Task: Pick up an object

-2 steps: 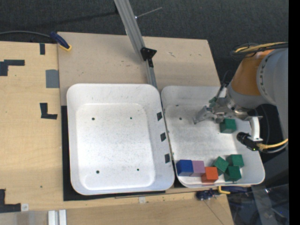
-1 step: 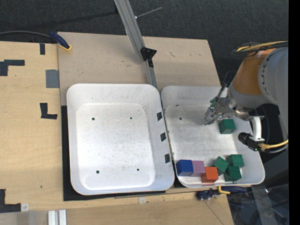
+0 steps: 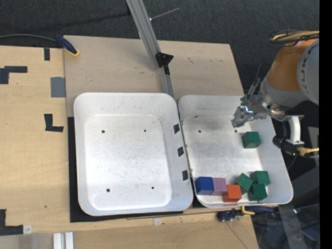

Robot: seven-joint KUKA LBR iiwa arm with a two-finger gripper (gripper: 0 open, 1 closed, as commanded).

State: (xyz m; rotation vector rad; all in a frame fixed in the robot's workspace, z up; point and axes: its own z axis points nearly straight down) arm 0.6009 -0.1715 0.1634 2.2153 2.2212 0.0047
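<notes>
Your nearest candidate is the lone green cube (image 3: 251,139), sitting by itself toward the right edge of the right bin (image 3: 207,139), well apart from everything else. The gripper (image 3: 241,119) hangs just up and to the left of it, over the bin's back right part, and nothing sits between its fingers. Whether the claw is set wide or narrow you cannot tell from this slant.

Judge the cube as light, rigid and hard-faced, probably wood or plastic. It should not give or crush under the fingers. Its flat sides offer good purchase, so close on two opposite faces, centred, with the fingers square to them. A grip across the corners would likely twist it out. The bin floor looks smooth, so expect the cube to slide if one finger touches first.

The other pieces crowd the right bin's front edge: a blue cube (image 3: 204,185), a purple cube (image 3: 219,184), an orange cube (image 3: 233,192) and three more green blocks (image 3: 255,184) near the front right corner. They touch or nearly touch, which leaves little room for fingers between them. The lone cube is the easier pick.

The left bin (image 3: 124,149) carries only dark specks and a few small dots.

No brand, label or readable writing appears on the cubes, the bins or the bench (image 3: 31,139); the dark tape marks on the bench spell nothing.
</notes>
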